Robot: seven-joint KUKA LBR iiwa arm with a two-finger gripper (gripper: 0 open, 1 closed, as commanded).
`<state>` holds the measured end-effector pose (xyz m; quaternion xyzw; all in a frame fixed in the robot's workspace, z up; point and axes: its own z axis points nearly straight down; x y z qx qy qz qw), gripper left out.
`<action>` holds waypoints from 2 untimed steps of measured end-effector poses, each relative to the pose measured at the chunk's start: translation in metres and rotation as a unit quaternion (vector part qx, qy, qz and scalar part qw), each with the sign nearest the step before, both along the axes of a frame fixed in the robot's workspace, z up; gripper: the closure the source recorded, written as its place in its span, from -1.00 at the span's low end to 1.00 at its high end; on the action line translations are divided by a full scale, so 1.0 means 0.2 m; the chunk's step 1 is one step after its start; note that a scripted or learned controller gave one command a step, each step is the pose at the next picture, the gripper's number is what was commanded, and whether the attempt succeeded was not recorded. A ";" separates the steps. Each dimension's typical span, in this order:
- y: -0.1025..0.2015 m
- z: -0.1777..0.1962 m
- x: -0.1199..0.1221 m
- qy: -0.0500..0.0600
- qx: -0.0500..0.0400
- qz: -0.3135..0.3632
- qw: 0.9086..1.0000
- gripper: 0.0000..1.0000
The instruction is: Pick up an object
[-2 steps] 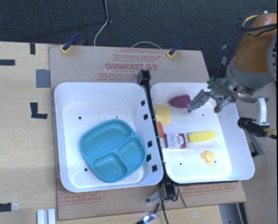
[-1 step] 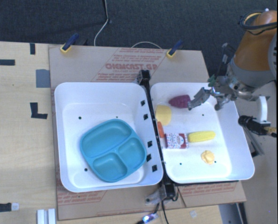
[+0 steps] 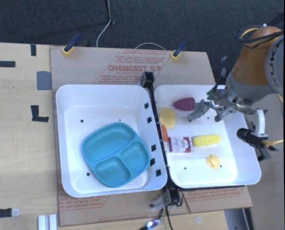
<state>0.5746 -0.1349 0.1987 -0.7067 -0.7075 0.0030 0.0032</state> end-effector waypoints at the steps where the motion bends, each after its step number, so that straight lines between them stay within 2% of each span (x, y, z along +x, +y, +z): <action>1: -0.01 -0.33 -0.03 0.001 0.001 0.000 1.000 -1.00; 2: -0.01 -0.59 -0.03 -0.003 -0.001 0.000 1.000 -1.00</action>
